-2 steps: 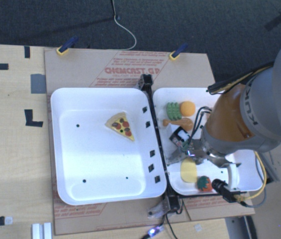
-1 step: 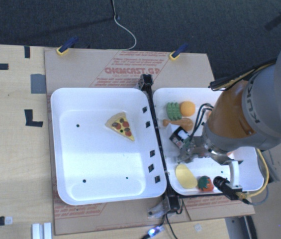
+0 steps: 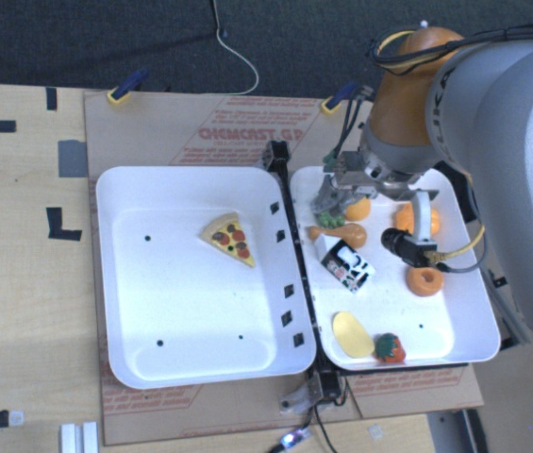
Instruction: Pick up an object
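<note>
Small, rounded orange pieces (image 3: 352, 237), smooth like moulded plastic, lie close to the left wall of the right bin (image 3: 455, 343), toward its far left corner. The tool (image 3: 330, 204) hangs low just above them. Whether it is spread or pressed together cannot be told.

Nearer the bin's front edge sits a boxy black-and-white toy (image 3: 346, 266), turned at a slant. A ring-shaped orange donut (image 3: 424, 280) lies toward the right wall, and a round orange fruit (image 3: 406, 217) lies just beyond it. At the front edge a flat, pale yellow oval (image 3: 349, 333) touches a red strawberry (image 3: 391, 349) with a green cap.

The left bin (image 3: 153, 347) is shallow, glossy white and round-cornered. It holds a triangular pizza slice (image 3: 229, 239), yellow with red dots, toward its far right part.

Both bins rest side by side on a brown cardboard sheet (image 3: 238, 135) with red print. The sheet lies on the pale wooden desk (image 3: 21, 281), which bears black tape marks.
</note>
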Controlling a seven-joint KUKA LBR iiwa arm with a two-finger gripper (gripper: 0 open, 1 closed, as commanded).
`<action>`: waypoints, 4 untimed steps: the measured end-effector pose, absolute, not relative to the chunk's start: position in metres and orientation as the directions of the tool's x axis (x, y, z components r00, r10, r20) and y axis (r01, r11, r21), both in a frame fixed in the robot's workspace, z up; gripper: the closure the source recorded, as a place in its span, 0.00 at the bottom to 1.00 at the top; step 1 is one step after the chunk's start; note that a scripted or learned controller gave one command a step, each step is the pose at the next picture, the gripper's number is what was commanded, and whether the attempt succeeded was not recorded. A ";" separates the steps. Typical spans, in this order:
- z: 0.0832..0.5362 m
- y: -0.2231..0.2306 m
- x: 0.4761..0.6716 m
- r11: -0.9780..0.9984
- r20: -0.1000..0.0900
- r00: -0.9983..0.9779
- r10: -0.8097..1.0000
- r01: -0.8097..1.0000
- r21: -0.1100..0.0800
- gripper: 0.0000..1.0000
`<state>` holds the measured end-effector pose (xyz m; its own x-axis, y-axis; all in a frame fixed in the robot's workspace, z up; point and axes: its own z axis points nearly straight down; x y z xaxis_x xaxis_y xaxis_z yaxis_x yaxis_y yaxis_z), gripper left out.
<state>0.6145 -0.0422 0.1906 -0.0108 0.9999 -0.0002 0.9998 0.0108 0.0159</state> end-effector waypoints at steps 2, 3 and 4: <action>0.302 0.021 0.581 0.002 0.000 -0.002 1.000 1.000 -0.012 1.00; 0.239 0.064 0.500 0.005 0.001 -0.005 1.000 1.000 -0.015 1.00; 0.243 0.062 0.504 0.002 0.000 -0.002 1.000 1.000 -0.003 0.00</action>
